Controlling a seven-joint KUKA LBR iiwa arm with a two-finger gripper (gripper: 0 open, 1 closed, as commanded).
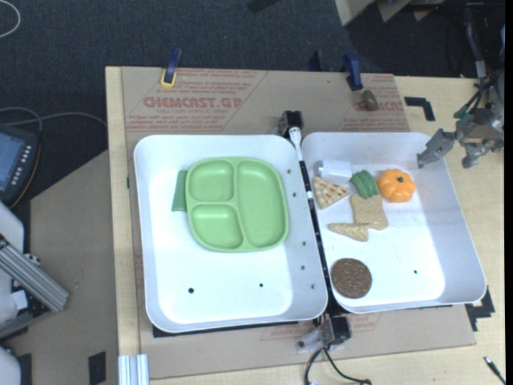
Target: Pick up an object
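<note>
The left shallow white plastic bin (156,239) holds a light green divided plastic plate (237,204) with three compartments, lying flat in the bin's upper half; a darker green flat piece (178,192) shows from under the plate's left edge. The right shallow white bin (449,247) touches the left one along a shared middle edge. In its upper left part lies a cluster of small toy foods: a small white block (336,168), just below it a tan waffle-patterned triangle (329,192), beside that a dark green ridged vegetable piece (364,184), and to its right a small orange pumpkin (396,185). Below them a beige cracker-like square (369,212) touches a tan wedge (349,231). Nearer the front edge sits a round brown cookie-like disc (351,277), apart from the rest. The grey two-finger gripper (451,151) hangs over the bin's upper right corner, well apart from the pumpkin, its fingers spread with nothing between them.
</note>
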